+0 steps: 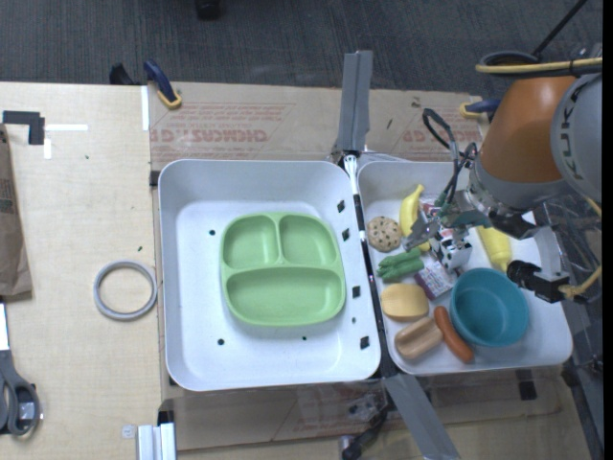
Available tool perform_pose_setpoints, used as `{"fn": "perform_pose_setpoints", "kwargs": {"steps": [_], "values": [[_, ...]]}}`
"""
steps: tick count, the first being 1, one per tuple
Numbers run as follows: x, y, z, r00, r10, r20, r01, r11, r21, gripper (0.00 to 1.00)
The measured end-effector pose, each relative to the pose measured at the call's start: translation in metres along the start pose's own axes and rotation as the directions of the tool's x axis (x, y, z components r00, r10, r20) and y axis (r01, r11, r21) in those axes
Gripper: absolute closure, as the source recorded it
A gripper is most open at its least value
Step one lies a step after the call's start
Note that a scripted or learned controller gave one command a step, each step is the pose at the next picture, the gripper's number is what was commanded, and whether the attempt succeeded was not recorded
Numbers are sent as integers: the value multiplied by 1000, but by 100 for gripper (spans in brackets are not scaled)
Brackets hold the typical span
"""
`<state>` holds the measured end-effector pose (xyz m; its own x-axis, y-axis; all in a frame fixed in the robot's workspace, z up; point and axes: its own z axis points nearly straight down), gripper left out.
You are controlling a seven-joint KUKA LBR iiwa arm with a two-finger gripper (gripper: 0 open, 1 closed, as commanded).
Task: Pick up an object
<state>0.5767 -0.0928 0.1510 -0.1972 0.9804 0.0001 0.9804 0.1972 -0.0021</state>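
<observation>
I read the two-finger gripper low in the right white plastic bin, over the clutter near that bin's left half; wiring and metal parts crowd the tip, so I cannot tell how the claw is set, and I see nothing clearly held by it. The nearest candidate is the green bean-pod-shaped plastic toy, which lies just below and to the left of the tip, its long axis running roughly left to right with a slight tilt. In my judgement the coming move turns on this offset: a short drop toward the lower left, closing across the pod's narrow width. Just beside the tip on the upper left stands the smooth curved yellow plastic banana, and left of it the round speckled tan cookie. Below the pod lie a glossy yellow-orange rounded lump, a tan bun-shaped piece and an orange sausage-shaped piece. A teal round bowl sits lower right. The left white bin bears a matte light-green divided tray.
</observation>
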Motion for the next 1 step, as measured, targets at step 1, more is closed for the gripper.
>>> {"fn": "perform_pose_setpoints", "kwargs": {"steps": [1], "values": [[-54,73,59,996,91,2,-91,996,-1,0]]}}
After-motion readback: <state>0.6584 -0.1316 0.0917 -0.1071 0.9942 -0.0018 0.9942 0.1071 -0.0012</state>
